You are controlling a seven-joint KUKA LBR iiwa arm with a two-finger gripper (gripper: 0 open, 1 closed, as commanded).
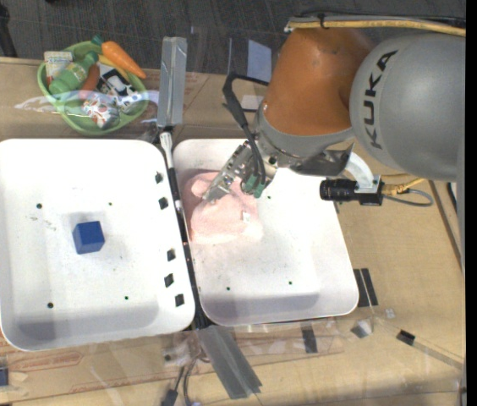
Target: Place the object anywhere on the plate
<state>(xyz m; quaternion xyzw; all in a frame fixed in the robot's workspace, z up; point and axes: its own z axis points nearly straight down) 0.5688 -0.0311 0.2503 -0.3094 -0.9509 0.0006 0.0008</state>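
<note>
Your gripper (pixel 237 176) is hanging over the pink plate (pixel 220 214), which is lying in the right bin (pixel 306 260) against that bin's left wall, toward its far edge. From this slant, the fingers are blurring into the plate's pale surface, so you cannot tell whether they are apart or together, and nothing is showing between them.

The blue cube (pixel 89 236) is sitting in the left bin (pixel 19 176), roughly midway between that bin's near and far edges and a little toward its left wall, well apart from the plate and from the gripper. Judging by that, the pick is not yet done.

To do this step well, you are aiming to carry the arm across the divider between the bins, centre over the cube and square the fingers to two opposite faces before coming down. A skewed approach is likely to nudge the cube along the smooth floor rather than trap it. On the way back, lift clear of both bin walls at the divider and release low over the plate's middle, since the plate is crowding the wall and an edge drop could roll off.

As for writing, the arm's grey housing (pixel 408 100) is reading "KUKA". The green bowl (pixel 95 123) at the bench's far left corner is holding packaged items with labels too small to read.
</note>
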